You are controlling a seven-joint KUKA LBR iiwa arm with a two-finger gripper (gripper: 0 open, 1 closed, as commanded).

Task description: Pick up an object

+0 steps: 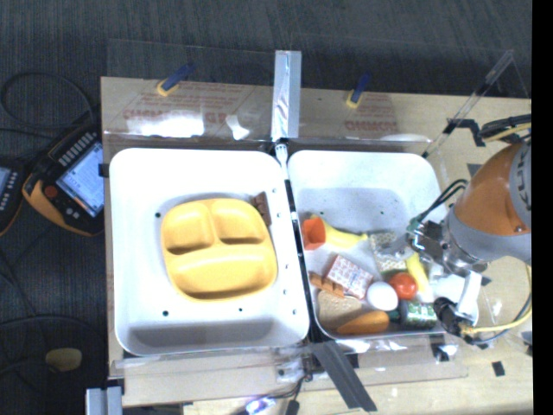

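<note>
Nearby, gripper [429, 277] over right bin [363, 173], jaw state untellable; red-checked packet [349, 275], print illegible.

yellow divided tray [219, 246] in left bin [130, 258], handheld pendant [73, 180] on floor

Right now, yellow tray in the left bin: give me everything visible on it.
The yellow tray looks like smooth moulded plastic, rounded at the corners, with three shallow compartments: two smaller ones at the far side, one wide one nearer the camera. It lies flat and upright on the floor of the left bin, slightly right of centre. A small dark brown object sits against its far right corner. Nothing lies in its compartments.
</note>
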